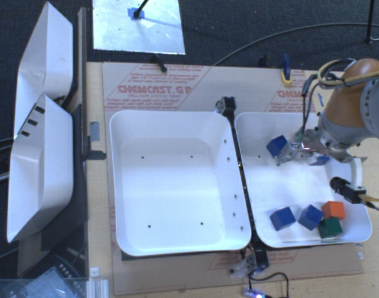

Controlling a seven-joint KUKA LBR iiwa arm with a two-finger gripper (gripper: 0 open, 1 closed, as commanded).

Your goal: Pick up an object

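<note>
A blue cube (pixel 276 146) lies in the upper part of the right bin (pixel 263 185), tilted on the bin floor. My gripper (pixel 299 152) hangs just to its right, close against the cube, and I cannot tell whether they touch. The grey arm with its orange band (pixel 356 73) comes in from the right edge above the bin. A small blue piece (pixel 322 161) shows just under the wrist, partly hidden by it.
Two more blue cubes (pixel 282 218) (pixel 311 216), an orange cube (pixel 333 209) and a green cube (pixel 329 227) cluster at the right bin's front right corner. The left bin (pixel 133 228) sits alongside, behind a shared black divider (pixel 239 166). Cables run along the back.
</note>
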